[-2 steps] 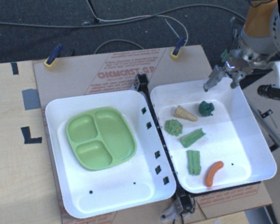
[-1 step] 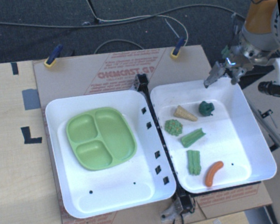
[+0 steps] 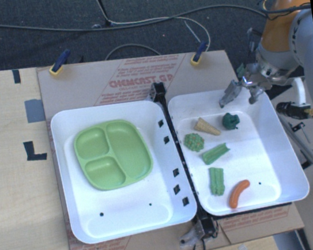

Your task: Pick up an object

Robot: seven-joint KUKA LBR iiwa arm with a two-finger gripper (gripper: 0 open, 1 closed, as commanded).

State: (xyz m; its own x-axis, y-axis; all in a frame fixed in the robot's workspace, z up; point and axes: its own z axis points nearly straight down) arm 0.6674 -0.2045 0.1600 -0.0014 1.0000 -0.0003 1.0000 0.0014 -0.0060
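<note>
Just below the spread, empty gripper (image 3: 240, 97), dark green vegetable (image 3: 230, 120).

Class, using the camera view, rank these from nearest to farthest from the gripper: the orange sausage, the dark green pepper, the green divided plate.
Gripper is at the right bin's far edge.
1. Dark green pepper, just below it.
2. Orange sausage, right bin's near side.
3. Green divided plate, left bin.
</note>
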